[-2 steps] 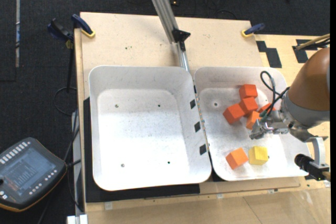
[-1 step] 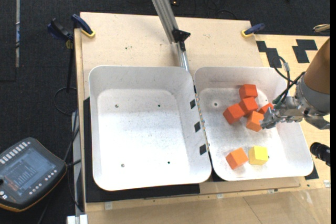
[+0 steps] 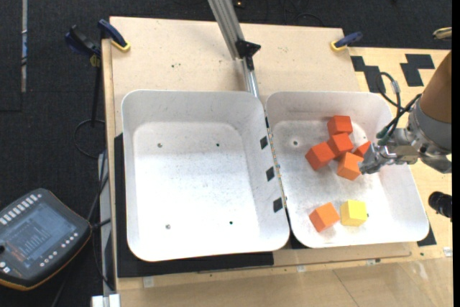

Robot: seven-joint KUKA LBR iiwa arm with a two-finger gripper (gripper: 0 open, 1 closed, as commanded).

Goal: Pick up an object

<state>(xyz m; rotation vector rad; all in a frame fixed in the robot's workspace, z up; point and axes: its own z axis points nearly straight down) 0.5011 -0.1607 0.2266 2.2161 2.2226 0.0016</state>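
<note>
Obs, for you to check vs. the log: all the blocks sit in the right bin [image 3: 402, 223]. There's a tight cluster of orange cubes [image 3: 335, 146] mid-bin, then a lone orange cube [image 3: 324, 216] just beside a yellow cube [image 3: 353, 213] nearer the front wall. Left bin [image 3: 144, 154] is the other tray, w/ a bare floor.

Gripper [image 3: 368, 163] comes in from the right and sits low at the right edge of the cluster, touching or nearly touching the nearest orange block [image 3: 350, 166]. You can't tell from this angle whether the tips are apart, together or clamped on it; too small and partly masked.

Judgement: the arm prob. targets the cluster's outer block because it's the first reachable face on that side. Risk: packed neighbours may block one tip and shove the cubes instead of seating the grip.
</note>
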